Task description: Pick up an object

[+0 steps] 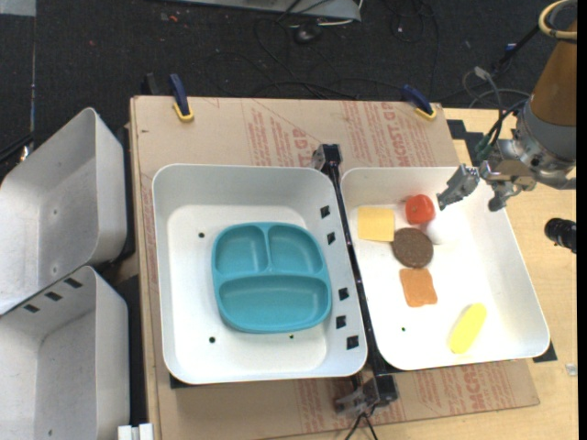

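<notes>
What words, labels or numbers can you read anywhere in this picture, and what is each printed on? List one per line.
Red lettering on the brown board under the bins: printed in several places, upside down or at an angle, too blurred to read.
White bins, teal tray, food pieces: no text.
Gripper: no readable markings.

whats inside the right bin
In the right bin: yellow square, red piece, brown disc, orange slice, yellow oblong. Whatever lies beneath them stays hidden.

The cardboard-topped bench point(257, 126) carried two shallow white bins side by side. The right bin point(514, 282) lay directly below the gripper point(477, 191); the left bin point(183, 200) sat well beyond it, leftward.
</notes>
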Robot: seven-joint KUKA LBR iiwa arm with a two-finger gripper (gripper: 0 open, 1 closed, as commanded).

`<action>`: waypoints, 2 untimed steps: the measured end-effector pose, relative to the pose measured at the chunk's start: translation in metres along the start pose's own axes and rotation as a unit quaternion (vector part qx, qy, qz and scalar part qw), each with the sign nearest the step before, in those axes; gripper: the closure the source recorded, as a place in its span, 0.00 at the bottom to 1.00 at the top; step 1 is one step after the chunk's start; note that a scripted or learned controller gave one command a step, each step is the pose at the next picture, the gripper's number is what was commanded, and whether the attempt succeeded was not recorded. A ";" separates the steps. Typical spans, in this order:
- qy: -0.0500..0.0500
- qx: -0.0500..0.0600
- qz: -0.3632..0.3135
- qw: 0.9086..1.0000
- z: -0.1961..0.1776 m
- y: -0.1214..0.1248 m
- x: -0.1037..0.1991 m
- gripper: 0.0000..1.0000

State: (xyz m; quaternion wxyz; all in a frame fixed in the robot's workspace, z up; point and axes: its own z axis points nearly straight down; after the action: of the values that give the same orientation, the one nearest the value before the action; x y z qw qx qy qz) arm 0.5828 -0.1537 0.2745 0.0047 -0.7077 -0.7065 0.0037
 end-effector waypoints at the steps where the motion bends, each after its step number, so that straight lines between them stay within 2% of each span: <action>1: -0.001 -0.006 -0.001 1.000 -0.007 0.002 0.001 0.00; 2: -0.001 -0.003 0.000 1.000 0.052 0.010 -0.003 0.00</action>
State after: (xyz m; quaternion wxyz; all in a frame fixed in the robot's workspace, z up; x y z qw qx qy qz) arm 0.5920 -0.1571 0.2220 0.0018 -0.7075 -0.7067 0.0017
